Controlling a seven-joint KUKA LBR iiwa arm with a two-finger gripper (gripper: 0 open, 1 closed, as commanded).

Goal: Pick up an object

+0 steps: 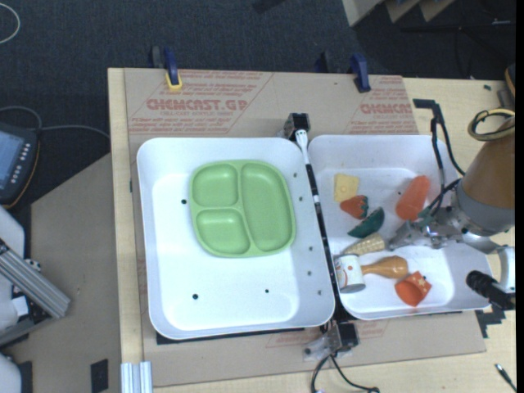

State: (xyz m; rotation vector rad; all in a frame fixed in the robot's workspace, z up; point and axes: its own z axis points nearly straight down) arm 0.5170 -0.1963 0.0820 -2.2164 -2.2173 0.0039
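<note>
Two-finger metal gripper [407, 234] low in right white bin [458, 303], finger state unclear, orange carrot-shaped toy [413, 196] just above it, tan gourd-shaped toy [385, 267] just below, pale corn cob [364, 246] left of gripper.

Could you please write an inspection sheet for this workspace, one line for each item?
Surface: bench with printed board, two white bins side by side.
Left bin: holds a green tray with three compartments.
Right bin: yellow wedge, red-green piece, dark green piece, orange-red piece, corn, white cup, tan gourd, red piece.
Clutter: nothing seen outside the bins.
Gripper: low in the right bin beside the corn; finger state unclear.
Cables: black cable by the arm; wires at the front edge.
Surroundings: two blue clamps, dark carpet, screen device at left.
</note>
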